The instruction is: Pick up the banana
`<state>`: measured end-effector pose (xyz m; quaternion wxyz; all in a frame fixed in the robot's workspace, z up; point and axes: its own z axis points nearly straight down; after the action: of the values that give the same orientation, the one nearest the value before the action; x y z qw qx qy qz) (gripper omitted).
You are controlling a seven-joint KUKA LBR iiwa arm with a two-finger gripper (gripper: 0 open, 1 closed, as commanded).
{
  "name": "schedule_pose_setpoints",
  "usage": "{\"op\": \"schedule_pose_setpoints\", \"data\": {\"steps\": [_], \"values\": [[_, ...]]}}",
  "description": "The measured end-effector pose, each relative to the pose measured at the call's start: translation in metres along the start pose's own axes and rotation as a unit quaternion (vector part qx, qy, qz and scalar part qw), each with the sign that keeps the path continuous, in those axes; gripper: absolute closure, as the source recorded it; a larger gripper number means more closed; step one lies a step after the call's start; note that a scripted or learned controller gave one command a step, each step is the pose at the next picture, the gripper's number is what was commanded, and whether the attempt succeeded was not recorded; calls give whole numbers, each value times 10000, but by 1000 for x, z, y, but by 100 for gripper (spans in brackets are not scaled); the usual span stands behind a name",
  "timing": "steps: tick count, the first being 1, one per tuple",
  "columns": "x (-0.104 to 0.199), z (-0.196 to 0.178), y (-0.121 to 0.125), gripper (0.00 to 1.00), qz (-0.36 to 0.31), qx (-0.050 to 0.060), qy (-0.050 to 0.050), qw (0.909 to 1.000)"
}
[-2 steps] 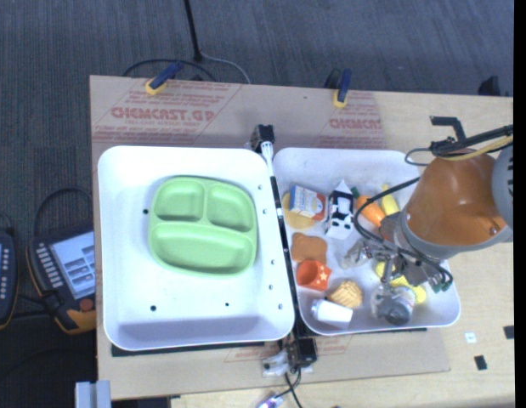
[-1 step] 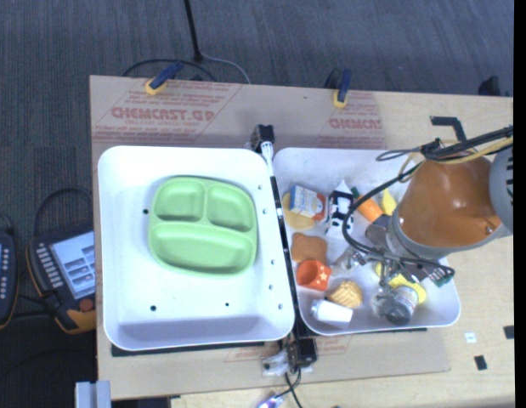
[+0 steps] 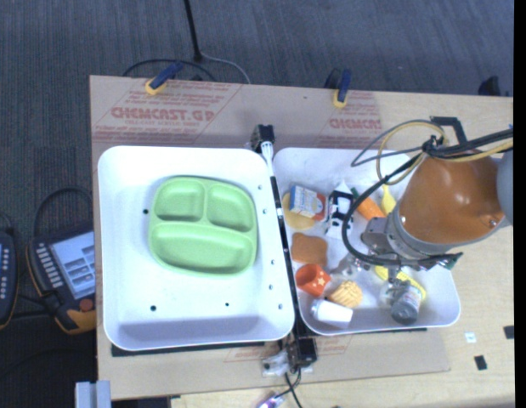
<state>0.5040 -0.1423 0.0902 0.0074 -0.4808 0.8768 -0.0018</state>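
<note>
Along the bench point(image 3: 161, 113) top, red lettering reads "CHEMCAST".

the arm point(image 3: 449, 198) hangs over the right bin point(image 3: 441, 313) of small items; a green tray point(image 3: 203, 225) fills the left bin point(image 3: 127, 313).

yellow banana point(image 3: 413, 284) in right bin, mostly hidden under the arm, near the front edge

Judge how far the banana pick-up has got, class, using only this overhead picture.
Done: the arm has reached over the right bin. In hand: its wrist hangs above the clutter, where a yellow piece, probably the banana, peeks out beneath it. Left: any grasp is hidden from view, so gripping and lifting remain unconfirmed.
</note>
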Motion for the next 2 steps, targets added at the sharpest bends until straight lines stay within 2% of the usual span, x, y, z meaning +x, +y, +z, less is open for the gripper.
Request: {"op": "schedule_pose_setpoints", "data": {"steps": [1, 2], "values": [[10, 0, 8, 0, -2305, 17, -19, 9731], [45, -26, -9, 0, -2189, -36, -5, 9757]]}}
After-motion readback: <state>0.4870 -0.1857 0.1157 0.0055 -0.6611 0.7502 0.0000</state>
